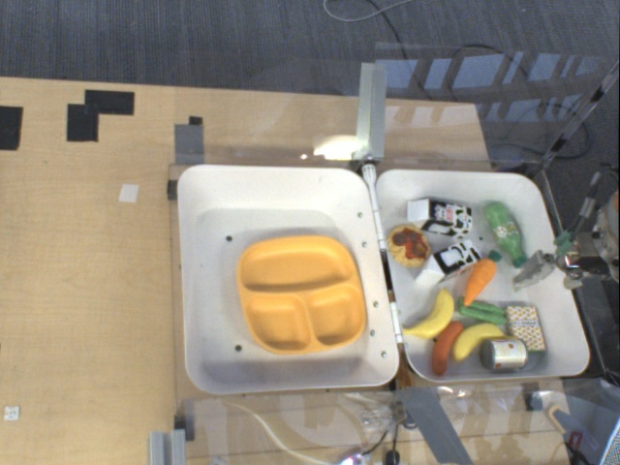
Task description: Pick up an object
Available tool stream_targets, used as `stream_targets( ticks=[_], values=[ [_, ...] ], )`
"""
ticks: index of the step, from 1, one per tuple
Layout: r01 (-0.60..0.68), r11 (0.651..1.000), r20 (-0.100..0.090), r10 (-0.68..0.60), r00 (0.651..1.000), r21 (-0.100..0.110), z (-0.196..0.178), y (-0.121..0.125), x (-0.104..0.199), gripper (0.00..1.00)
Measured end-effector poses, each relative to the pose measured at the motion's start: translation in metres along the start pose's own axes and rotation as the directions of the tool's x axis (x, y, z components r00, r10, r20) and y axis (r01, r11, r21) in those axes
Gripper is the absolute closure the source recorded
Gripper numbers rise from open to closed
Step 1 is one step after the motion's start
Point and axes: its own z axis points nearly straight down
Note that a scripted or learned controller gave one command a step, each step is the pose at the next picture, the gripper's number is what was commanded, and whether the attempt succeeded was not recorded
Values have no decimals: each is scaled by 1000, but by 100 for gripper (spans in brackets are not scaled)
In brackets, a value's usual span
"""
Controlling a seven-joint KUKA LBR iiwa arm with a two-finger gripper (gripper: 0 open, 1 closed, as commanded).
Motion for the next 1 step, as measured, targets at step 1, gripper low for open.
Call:
stream_targets(
  ticks=[1],
  values=[
    [-101,995,0,101,995,-4,99,62,48,0]
  ],
)
